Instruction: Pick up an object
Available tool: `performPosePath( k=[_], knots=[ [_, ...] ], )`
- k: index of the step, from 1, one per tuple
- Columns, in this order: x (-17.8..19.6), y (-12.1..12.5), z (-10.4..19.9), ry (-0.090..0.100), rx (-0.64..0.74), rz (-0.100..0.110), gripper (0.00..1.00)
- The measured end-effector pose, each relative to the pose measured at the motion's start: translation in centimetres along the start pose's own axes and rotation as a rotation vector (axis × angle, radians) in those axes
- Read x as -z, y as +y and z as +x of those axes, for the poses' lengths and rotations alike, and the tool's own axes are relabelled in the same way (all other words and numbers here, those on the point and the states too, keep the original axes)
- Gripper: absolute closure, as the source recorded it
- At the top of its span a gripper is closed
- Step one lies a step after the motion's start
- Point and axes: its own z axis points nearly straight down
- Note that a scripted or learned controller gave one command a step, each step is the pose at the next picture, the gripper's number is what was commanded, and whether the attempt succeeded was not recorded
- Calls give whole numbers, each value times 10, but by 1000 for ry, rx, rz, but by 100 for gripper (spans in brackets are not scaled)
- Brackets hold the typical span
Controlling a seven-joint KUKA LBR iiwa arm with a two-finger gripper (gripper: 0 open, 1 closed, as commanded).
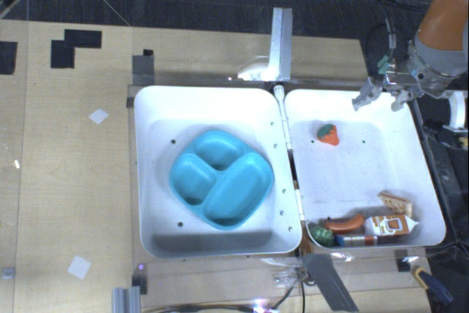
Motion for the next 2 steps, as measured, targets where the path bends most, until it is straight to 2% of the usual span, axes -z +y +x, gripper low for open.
performPosePath(
  k=[1,2],
  knots=[
    [28,2,-29,-1,-148,-1,0],
    [-98,-13,19,0,-265,-4,0]
  ],
)
